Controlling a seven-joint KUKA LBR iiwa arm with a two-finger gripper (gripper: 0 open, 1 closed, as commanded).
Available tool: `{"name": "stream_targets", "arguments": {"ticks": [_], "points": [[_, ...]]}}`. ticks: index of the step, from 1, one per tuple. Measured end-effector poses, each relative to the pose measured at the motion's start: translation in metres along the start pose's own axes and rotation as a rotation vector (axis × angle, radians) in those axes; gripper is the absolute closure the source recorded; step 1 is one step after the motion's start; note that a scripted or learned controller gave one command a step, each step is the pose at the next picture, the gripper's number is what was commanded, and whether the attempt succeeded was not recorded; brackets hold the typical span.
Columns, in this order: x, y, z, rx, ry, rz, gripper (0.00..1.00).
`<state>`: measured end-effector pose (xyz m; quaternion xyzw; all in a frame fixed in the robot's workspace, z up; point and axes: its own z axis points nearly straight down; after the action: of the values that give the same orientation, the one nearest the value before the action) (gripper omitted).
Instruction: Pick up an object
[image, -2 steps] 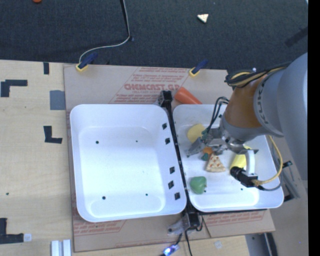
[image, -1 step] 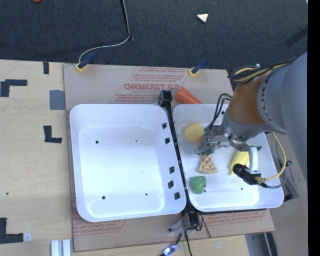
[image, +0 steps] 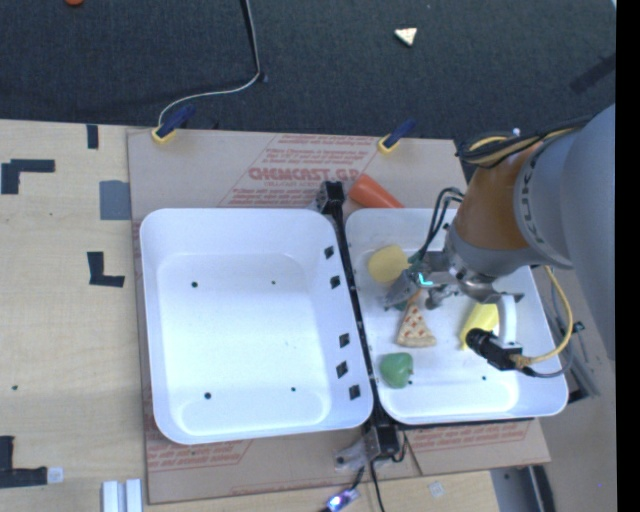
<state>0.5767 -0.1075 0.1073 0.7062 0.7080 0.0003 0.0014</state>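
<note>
The right bin (image: 450, 400) holds a yellow lemon-like ball (image: 387, 264), a pizza slice toy (image: 415, 327), a green round object (image: 396, 369) and a yellow piece (image: 480, 321). My gripper (image: 418, 285) hangs low over the bin, just right of the yellow ball and right above the top of the pizza slice. Nothing shows between its fingers. The arm's orange band (image: 495, 205) lies above it to the right.
The left bin (image: 170, 330) sits beside the right one, with a black clip strip (image: 342, 300) along the shared wall. An orange object (image: 374, 190) lies on the cardboard behind the right bin. Blue clamps (image: 172, 120) hold the cardboard's far edge.
</note>
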Motion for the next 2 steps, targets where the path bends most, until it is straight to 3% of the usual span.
{"name": "stream_targets", "arguments": {"ticks": [1,2], "points": [[0.0,0.0,-0.009,0.002,0.0,-0.001,1.0],[0.013,-0.07,0.018,-0.017,-0.003,0.005,1.0]]}}
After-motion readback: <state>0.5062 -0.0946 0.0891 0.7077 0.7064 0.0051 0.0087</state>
